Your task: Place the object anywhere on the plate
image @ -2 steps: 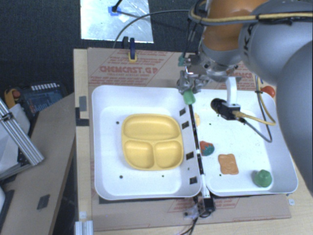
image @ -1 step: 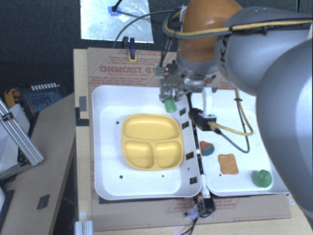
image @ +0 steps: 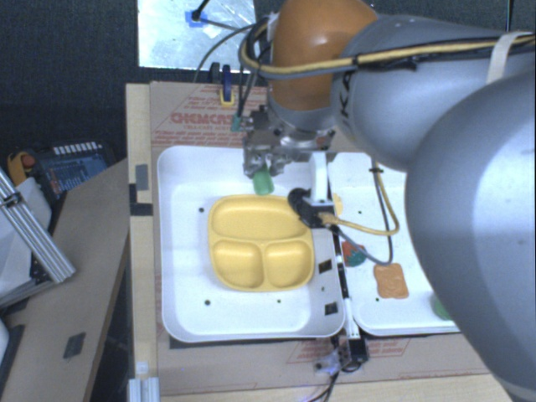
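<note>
1. Nearest the camera, beyond the plate's (image: 255, 254) right side, an orange piece (image: 390, 280) and a green piece (image: 440, 308) lay in the right bin (image: 368, 321).
2. The yellow plate, with three compartments, sat in the middle of the left bin (image: 180, 249), nothing on it.
3. Just past the plate's far rim, the claw (image: 261, 170) hung with a small green object (image: 264, 182) at its tip. The object seemed pinched between the fingers, though the view was too tight to be sure.
4. Judging by its size, the object was light and probably stiff, perhaps smooth plastic that could slip. A hold across its narrow middle would suit it best.
5. Behind the plate and bins lay the cardboard-covered bench (image: 193, 115).
</note>
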Robot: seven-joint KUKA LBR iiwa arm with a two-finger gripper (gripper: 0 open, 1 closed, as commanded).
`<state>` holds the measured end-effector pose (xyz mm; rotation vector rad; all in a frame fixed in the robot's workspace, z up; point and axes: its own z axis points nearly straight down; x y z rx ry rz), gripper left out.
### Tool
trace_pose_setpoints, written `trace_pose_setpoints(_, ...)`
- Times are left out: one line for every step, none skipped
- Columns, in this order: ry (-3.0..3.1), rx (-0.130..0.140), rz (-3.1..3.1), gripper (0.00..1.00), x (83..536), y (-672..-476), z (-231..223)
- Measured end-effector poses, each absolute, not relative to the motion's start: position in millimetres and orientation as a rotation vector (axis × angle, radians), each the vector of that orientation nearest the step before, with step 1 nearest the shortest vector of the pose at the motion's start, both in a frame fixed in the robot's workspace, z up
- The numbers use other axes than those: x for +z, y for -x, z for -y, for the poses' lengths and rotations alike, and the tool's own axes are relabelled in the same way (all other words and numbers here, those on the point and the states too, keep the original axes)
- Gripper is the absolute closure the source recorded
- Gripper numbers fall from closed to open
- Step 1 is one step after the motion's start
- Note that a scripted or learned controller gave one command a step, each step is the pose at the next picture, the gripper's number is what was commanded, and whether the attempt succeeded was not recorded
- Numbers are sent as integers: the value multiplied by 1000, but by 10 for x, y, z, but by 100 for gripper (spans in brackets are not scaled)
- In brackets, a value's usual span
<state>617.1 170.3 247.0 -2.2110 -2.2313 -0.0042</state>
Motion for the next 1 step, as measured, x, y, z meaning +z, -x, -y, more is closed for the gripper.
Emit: trace_pose_setpoints(2217,-2,2226,0,2468,-6175,-1671)
